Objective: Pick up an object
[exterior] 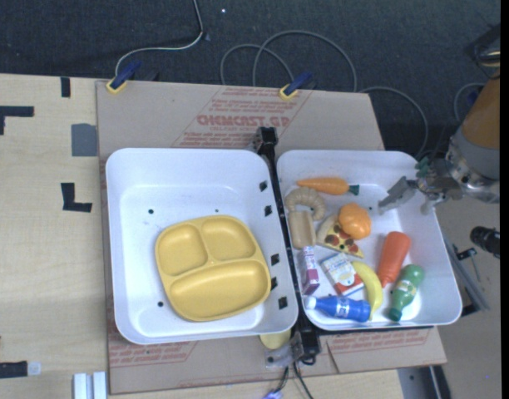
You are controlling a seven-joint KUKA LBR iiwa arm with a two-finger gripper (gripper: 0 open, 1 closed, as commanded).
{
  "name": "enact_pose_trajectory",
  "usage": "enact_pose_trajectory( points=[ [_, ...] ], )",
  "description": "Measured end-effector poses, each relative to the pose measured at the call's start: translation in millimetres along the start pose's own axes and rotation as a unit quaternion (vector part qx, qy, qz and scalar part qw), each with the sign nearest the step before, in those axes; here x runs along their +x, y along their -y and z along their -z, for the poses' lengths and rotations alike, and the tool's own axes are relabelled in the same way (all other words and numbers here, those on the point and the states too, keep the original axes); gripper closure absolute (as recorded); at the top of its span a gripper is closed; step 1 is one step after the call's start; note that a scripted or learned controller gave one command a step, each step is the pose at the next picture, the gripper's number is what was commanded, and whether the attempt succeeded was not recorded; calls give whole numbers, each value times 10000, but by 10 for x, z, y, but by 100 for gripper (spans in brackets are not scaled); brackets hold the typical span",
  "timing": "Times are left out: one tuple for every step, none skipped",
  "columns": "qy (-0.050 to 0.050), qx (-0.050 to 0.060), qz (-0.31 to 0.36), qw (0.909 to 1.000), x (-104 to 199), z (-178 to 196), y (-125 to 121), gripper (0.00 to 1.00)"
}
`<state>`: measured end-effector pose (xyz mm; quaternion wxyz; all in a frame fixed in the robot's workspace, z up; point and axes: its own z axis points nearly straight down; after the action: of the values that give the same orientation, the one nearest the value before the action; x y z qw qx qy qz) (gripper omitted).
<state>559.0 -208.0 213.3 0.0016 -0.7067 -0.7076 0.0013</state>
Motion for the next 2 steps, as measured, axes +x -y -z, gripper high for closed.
enact_pose_trajectory(
  points=[
    [-2, -21, -17, 10000, -167, -1324, 281, 0],
    [20, -41, -4, 10000, -173, -1184, 256, 100]
  ],
)
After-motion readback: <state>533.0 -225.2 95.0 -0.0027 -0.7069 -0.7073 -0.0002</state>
